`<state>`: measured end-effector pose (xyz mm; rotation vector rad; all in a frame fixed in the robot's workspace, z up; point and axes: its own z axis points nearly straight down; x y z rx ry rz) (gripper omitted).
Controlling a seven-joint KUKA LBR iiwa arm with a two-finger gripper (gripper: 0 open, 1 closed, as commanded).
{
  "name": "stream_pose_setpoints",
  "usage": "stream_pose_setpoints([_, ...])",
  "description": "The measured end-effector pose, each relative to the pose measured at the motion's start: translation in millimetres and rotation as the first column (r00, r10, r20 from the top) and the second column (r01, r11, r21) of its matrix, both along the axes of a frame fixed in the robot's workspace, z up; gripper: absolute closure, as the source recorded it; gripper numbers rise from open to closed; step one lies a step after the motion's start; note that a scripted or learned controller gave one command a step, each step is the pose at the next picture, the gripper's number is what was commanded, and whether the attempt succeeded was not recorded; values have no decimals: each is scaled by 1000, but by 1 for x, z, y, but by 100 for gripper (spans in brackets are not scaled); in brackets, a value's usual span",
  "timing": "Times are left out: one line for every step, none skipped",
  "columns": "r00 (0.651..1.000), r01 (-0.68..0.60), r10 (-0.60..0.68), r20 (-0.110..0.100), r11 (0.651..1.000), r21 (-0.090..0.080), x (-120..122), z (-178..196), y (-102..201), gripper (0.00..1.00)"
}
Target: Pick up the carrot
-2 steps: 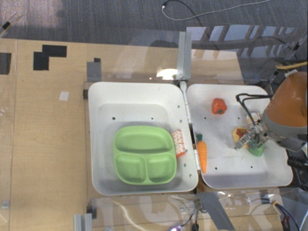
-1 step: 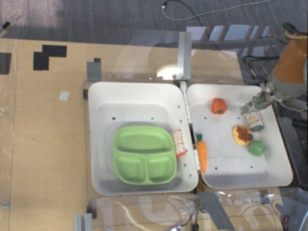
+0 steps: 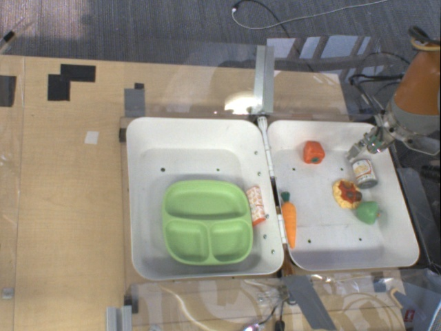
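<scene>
The carrot [image 3: 289,221], orange with a small green top, lies lengthwise against the left wall of the right bin [image 3: 331,257]. My gripper [image 3: 363,147] hangs over the bin's far right part, well away from the carrot and just above a small tin can [image 3: 363,172]. I see nothing held between its fingers.
The right bin also holds a red-orange pepper [image 3: 313,152], a yellow and red food toy [image 3: 346,193] and a green toy [image 3: 368,212]. In the left bin [image 3: 145,150] sit a green divided plate [image 3: 207,221] and a small red-and-white packet [image 3: 255,205].
</scene>
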<state>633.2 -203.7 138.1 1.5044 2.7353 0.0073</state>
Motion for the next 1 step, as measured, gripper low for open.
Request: stream_pose_setpoints([998,65,-64,-7,998,3,38,74,-1,100])
